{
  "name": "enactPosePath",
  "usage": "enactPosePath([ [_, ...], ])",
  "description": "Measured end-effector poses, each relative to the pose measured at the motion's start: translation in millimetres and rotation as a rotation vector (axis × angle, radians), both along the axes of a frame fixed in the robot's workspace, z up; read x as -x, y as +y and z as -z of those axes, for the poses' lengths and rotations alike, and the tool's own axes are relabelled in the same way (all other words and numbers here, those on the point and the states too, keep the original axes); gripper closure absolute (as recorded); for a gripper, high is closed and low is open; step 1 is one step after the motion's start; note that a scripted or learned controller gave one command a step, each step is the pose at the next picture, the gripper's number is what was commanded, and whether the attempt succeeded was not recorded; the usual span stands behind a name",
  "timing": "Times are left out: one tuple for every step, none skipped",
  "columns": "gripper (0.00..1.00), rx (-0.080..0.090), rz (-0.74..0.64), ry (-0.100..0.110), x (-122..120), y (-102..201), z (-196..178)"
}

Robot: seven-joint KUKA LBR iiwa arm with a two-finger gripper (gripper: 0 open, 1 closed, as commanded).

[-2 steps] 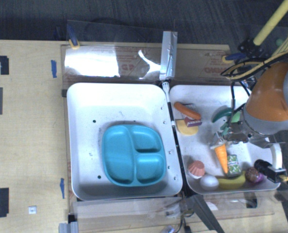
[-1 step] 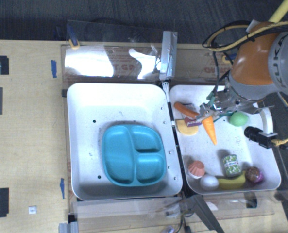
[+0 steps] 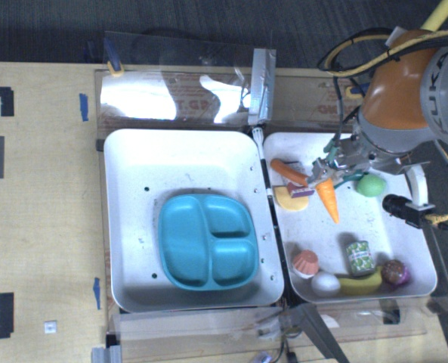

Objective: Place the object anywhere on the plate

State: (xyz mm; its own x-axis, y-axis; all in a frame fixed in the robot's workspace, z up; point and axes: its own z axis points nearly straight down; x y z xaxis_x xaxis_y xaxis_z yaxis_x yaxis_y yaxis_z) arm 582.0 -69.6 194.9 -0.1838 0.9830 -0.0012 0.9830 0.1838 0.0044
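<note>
1. The tool (image 3: 331,166) hung over the upper part of the right bin (image 3: 424,274); whether it was apart or together could not be told.
2. The toy carrot (image 3: 328,197) lay directly beneath it, long axis running down and slightly right, tip pointing away from the tool.
3. The blue divided plate (image 3: 207,240) sat in the left bin (image 3: 125,203), well to the carrot's left.

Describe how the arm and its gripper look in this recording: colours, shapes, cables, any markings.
The arm is rounded grey metal with a glossy orange band above the wrist and part of dark lettering on the grey shell. Yellow and black cables loop beside it. The gripper is a small grey metal assembly with greenish parts.
</note>
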Motion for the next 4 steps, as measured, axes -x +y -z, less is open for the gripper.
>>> enactPosePath([
  [1.0, 0.001, 0.037, -0.001, 4, -25, -65],
  [1.0, -0.002, 0.304, 0.01, 84, 7, 12],
  [1.0, -0.001, -0.125, 0.005, 71, 80, 11],
  [1.0, -0.001, -0.341, 0.007, 83, 158, 11],
])
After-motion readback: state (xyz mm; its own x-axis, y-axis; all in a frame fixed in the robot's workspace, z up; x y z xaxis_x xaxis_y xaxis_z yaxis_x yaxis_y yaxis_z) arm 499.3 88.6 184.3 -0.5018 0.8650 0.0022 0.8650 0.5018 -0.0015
